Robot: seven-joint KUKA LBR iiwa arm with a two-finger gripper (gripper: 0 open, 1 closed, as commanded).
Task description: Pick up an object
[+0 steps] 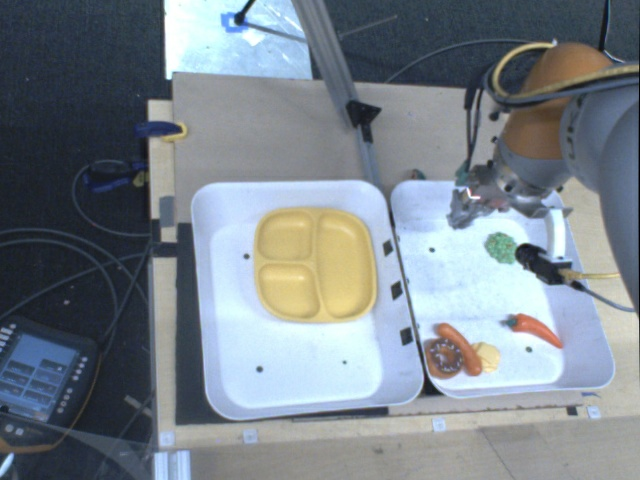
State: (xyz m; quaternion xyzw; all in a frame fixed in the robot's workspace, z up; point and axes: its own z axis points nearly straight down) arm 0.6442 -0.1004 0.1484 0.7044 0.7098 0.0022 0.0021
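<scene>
Camera view is looking down on two white bins lying side by side on the bench. The left bin [230, 368] is carrying a yellow divided plate [315, 265] a little above its middle. The grey arm [590, 118], with its orange band [560, 93], is reaching in from three o'clock and is hanging over the twelve o'clock end of the right bin [580, 368]. Its gripper [468, 208] is pointing down near that bin's upper left corner; nothing is showing between its fingers, and how far apart they are standing cannot be told from this slant. A green broccoli-like piece [500, 246] is lying just beside the gripper, toward four o'clock from it, apart from it. A red-orange chili pepper [536, 330] is lying toward the bin's four o'clock side. At the bin's six o'clock edge a sausage [459, 347], a chocolate doughnut [442, 358] and a small yellow piece [488, 355] are sitting close together, the sausage touching the doughnut.
</scene>
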